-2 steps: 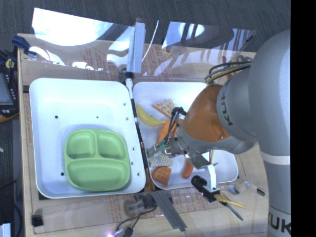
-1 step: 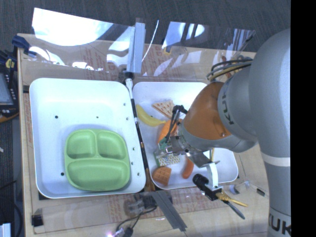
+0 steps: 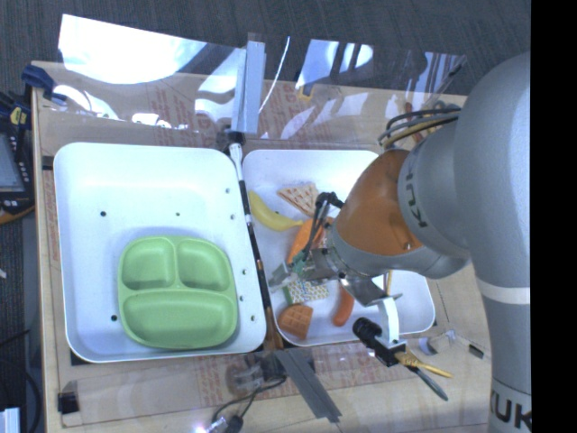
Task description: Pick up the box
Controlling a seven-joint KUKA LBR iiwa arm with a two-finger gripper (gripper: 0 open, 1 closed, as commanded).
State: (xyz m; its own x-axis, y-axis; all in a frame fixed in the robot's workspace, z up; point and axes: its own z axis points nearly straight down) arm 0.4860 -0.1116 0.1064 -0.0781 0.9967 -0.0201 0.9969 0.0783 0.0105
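End effector (image 3: 302, 273) fingers hidden among clutter; right bin (image 3: 270, 165) largely hidden behind arm (image 3: 424, 206).

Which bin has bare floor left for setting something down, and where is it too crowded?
Left bin: bare floor behind the green tray, up to the far wall, plus a strip along its left wall. Right bin: crowded, with the banana, carrot and other toy food packed under the arm.
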